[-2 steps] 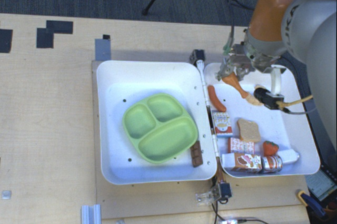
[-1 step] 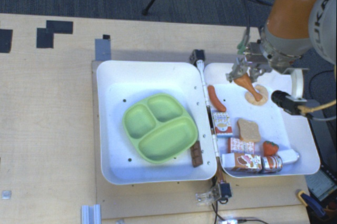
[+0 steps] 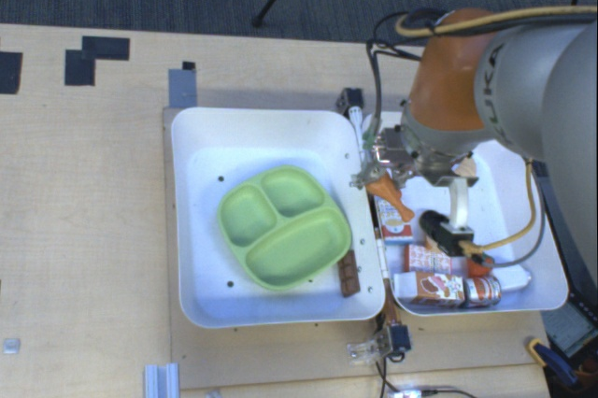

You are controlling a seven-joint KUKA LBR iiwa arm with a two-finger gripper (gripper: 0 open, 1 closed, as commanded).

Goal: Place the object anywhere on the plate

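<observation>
Two risks: gripper (image 3: 388, 177) jaw state unclear over right white bin (image 3: 547, 289); clutter could foul pick, missing green three-compartment plastic plate (image 3: 285, 226)

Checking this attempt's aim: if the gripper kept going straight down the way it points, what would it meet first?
Probably the orange carrot-shaped toy at the right-hand white bin's left edge, directly under the gripper. Depth is unclear from this slanted view, so it might land on the rim between the bins instead.

plate (image 3: 280, 228): matt green plastic | bins (image 3: 201, 293): glossy white plastic | bench (image 3: 84, 228): pale wood
</observation>
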